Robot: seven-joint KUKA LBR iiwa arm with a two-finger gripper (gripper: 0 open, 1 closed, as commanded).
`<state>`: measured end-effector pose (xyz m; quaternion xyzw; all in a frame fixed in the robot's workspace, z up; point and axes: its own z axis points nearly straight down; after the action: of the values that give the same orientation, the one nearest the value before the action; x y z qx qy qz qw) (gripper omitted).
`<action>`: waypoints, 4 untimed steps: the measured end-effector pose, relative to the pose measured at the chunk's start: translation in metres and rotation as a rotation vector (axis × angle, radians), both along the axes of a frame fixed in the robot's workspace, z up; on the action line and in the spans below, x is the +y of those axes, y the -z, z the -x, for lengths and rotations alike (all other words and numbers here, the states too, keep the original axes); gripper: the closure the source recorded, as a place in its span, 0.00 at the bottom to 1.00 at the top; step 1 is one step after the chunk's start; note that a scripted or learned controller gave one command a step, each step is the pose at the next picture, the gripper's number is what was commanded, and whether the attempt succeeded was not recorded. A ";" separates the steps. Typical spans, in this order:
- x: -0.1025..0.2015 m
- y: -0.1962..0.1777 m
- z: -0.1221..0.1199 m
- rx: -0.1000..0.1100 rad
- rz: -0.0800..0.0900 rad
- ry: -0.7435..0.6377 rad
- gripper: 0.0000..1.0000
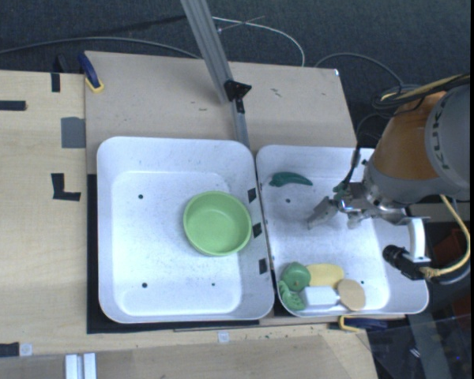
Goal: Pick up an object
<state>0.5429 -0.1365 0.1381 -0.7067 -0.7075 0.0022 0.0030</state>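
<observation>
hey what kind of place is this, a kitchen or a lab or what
Most likely a robotics lab bench, not a kitchen. A grey-and-orange arm with its tool reaches over two white bins, toy-like items such as a green bowl lie in them, and loose cables trail across the dark floor.

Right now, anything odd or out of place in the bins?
Nothing spilled or broken. The green bowl sits upright in the left bin. In the right bin the small items are bunched in the near corner; a dark green piece lies apart.

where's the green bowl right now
The green bowl sits in the left bin, toward its right side near the divider between the bins, well apart from the hand over the right bin.
</observation>
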 end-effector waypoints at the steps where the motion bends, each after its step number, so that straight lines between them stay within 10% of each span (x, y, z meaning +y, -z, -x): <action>1: 0.000 0.050 0.000 -0.007 0.003 0.000 0.00; 2: 0.001 0.039 0.000 -0.005 0.001 -0.001 1.00; 4: 0.009 -0.081 0.009 -0.012 0.002 -0.001 1.00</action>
<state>0.5341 -0.1276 0.2188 -0.7063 -0.7080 -0.0012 -0.0019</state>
